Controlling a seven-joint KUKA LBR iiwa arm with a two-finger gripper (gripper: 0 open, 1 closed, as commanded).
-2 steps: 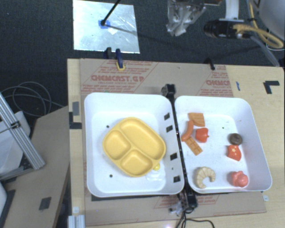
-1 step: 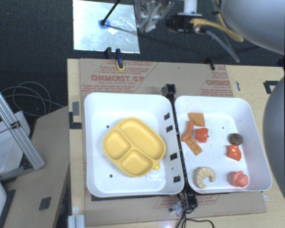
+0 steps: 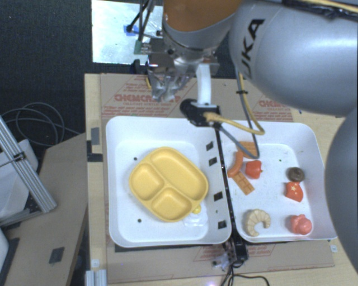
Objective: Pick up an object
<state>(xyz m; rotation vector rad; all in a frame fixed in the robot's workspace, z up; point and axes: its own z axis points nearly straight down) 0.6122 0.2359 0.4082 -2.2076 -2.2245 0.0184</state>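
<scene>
Camera view gives me the two white bins side by side on the cardboard-covered surface [image 3: 251,109], with the arm [image 3: 279,44] coming in from the right and filling the top of the frame. I see its orange band [image 3: 196,14] at the top centre, and below it the gripper [image 3: 164,89] hangs above the surface just beyond the far rim of the left bin [image 3: 120,184]. I cannot tell how the jaws stand; the metal there is blurred and seen from above, and I see nothing between them.

In the left bin lies a yellow divided plate [image 3: 168,183], three compartments, turned at a slant. A small yellow scrap [image 3: 196,210] pokes out at its near right edge.

The right bin [image 3: 313,145] holds the small things. An orange carrot-like piece [image 3: 236,163] sits near the divider, touching a red pepper-like piece [image 3: 253,169], with a flat orange waffle-like piece [image 3: 243,183] just beside them. A croissant [image 3: 256,221] lies near the front rim. On the right side I see a dark round object [image 3: 295,174], a red strawberry-like piece [image 3: 294,191] just below it, and a pinkish-red object [image 3: 301,224] near the front corner.

A yellow cable [image 3: 246,125] and grey cable loop from the black fitting [image 3: 196,111] over the right bin's far side. All the objects rest in their bins, well apart from the gripper.
</scene>
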